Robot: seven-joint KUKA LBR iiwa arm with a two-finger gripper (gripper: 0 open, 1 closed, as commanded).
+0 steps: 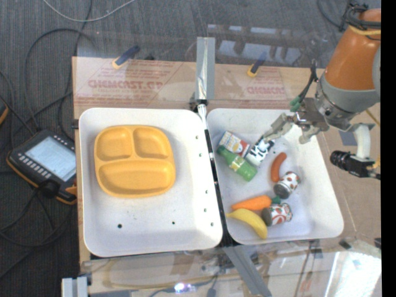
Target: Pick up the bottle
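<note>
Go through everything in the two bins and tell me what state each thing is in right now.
gripper: over the right bin, just above the cow-print carton
green bottle: lying on its side
juice carton: lying flat
cow-print carton: lying tilted
two cans: tipped over
carrot: lying flat
banana: lying flat
yellow tray: upright in the left bin

Yellow divided tray [134, 160] in left bin [93, 228]; banana [249, 220] beside carrot [252, 202].

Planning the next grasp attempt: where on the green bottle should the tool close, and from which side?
Grip the green bottle across its mid-body, coming from above. It lies on its side, slanting, so its round flanks are exposed. A carton touches its upper end; closing across the lower half probably avoids that.
</note>
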